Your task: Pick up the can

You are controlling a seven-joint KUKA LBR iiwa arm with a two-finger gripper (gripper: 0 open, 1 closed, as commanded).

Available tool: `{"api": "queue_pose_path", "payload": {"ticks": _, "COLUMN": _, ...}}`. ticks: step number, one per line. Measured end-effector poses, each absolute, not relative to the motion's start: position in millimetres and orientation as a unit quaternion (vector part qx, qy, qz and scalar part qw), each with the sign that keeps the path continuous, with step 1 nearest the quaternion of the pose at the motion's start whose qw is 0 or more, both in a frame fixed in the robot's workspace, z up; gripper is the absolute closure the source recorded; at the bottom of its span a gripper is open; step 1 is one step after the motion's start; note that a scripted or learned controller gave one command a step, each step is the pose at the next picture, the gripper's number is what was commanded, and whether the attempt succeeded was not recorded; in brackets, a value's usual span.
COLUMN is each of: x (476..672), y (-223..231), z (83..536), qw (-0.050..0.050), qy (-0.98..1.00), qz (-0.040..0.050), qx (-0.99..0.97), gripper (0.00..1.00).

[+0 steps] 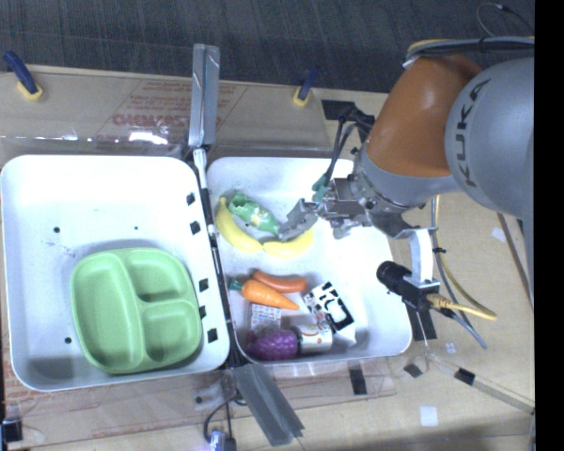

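Reaching in with the grey arm with its orange band (423,130), over the shallow white bin (381,341) holding the curved yellow banana (263,242). Ignoring the green divided plastic plate (136,308), well left of the banana in the neighbouring bin. Hovering the two-finger gripper (299,218) just above the banana's right end, carrying nothing visible; how wide it is set cannot be told. Lying below the banana, beyond the orange carrots (271,291) and touching the purple grape bunch (273,344): seemingly the small white-and-red labelled can (315,334), on its side. Probably best done by aiming down-frame from the banana, squaring across the can's round body, and avoiding the grapes.
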State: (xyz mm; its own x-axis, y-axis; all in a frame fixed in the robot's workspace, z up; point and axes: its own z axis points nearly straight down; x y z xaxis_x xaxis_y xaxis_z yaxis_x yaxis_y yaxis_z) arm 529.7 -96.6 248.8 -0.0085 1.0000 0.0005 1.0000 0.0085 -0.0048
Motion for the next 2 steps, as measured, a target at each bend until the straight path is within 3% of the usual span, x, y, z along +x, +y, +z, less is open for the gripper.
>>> {"api": "queue_pose_path", "payload": {"ticks": 1, "x": 479.4, "y": -139.7, "z": 117.2, "qw": -0.003, "qy": -0.738, "qz": -0.0024, "qx": -0.675, "gripper": 0.00}}
{"api": "queue_pose_path", "payload": {"ticks": 2, "x": 498.0, "y": 1.0, "z": 191.5, "qw": 0.001, "qy": -0.754, "qz": 0.0007, "qx": -0.657, "gripper": 0.00}}
